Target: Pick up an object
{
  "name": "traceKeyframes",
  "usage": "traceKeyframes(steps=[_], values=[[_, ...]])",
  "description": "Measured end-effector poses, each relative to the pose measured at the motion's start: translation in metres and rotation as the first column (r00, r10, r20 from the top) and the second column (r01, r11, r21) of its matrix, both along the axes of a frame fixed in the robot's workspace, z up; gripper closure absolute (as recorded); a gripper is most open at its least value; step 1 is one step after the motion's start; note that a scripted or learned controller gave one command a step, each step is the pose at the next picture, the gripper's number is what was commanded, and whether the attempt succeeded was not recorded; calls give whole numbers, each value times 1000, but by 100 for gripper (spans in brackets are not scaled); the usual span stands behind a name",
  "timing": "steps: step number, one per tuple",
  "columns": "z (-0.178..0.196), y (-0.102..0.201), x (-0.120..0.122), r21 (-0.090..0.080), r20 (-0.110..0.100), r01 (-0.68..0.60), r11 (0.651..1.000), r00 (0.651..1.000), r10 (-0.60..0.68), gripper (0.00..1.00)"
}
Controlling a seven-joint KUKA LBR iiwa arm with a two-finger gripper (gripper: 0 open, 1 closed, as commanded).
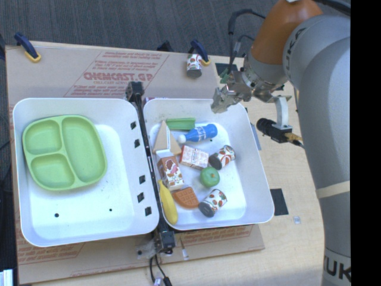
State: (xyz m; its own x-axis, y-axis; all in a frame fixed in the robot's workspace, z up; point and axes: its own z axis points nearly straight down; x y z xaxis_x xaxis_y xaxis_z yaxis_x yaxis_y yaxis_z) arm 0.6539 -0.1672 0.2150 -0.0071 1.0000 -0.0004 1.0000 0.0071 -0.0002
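Two white bins sit side by side. The right bin (257, 177) holds, from near to far, a banana (168, 204), a green apple (209, 177), small cartons and a blue bottle (201, 133). The left bin (113, 213) holds a green tray (63, 152). The gripper (221, 103) hangs over the right bin's far edge, pinching nothing; whether it is spread I cannot tell.

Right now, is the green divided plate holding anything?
Empty. The green plate in the left bin shows three bare compartments.

My arm (324, 100) is thick and grey, orange-banded above the wrist, black cables looping behind the metal gripper (221, 102).
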Motion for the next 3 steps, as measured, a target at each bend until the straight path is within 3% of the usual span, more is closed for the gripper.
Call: traceKeyframes(steps=[1,2,3], values=[[70,38,-63,1,-1,0,1000,1000,0,100],[8,35,-16,0,-3,-1,1000,1000,1,100],[59,98,-64,2,-2,0,1000,1000,0,100]])
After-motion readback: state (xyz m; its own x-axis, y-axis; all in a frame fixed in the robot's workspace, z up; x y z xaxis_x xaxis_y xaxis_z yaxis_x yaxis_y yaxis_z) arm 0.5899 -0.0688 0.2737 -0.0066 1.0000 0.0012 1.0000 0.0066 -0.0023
